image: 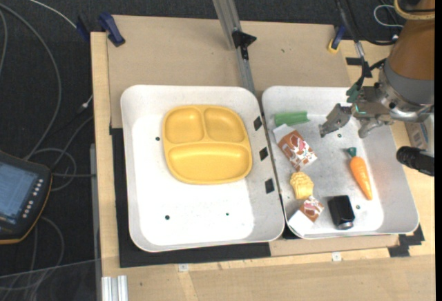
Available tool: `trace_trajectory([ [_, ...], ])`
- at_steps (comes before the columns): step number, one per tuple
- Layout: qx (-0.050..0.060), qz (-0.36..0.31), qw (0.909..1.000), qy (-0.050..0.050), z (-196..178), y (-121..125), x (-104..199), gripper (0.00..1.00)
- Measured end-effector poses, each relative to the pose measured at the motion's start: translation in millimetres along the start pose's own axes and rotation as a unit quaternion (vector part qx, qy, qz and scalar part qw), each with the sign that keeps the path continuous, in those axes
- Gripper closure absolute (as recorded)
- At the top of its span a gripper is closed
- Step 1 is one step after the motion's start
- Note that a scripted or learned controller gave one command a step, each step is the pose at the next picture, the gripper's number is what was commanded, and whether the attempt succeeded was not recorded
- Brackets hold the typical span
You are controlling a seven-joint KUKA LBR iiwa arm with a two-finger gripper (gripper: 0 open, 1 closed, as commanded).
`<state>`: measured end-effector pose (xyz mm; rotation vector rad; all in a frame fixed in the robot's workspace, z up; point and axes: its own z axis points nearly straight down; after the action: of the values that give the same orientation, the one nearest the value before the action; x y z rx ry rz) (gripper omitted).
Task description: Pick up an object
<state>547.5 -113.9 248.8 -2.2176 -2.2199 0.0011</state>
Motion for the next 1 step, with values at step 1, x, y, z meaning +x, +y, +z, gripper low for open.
trace_trajectory([
  [1, 0.000, 0.000, 1.0000, 0.000, 0.0, 0.0, -0.1, 0.00],
])
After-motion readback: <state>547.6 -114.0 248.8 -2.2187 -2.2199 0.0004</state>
